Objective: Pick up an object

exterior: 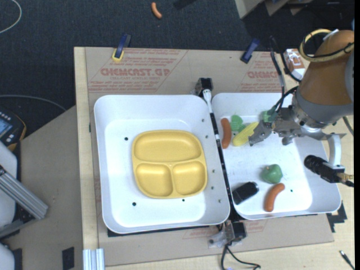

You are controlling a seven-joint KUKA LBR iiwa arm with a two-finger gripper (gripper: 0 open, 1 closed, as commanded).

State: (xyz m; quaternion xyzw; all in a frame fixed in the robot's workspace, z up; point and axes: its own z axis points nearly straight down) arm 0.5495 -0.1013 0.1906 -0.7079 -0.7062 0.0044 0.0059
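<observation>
The gripper [271,131] hangs over the upper part of the right bin [315,204]; whether it is wide or narrow I cannot tell, and nothing is seen held in it. The nearest thing is the yellow piece [245,135]; it lies just beside the gripper, toward the left of the view, with its long axis slanting from lower left to upper right. A green piece [236,121] touches it above, and an orange sausage [225,132] stands upright in the view just beyond, near the bin wall; so I judge the crowding could spoil a grasp there. A green ball [272,173], a second sausage [274,197] and a black block [244,192] lie lower, well apart from the gripper. The left bin [112,207] bears a yellow tray [169,163].
</observation>
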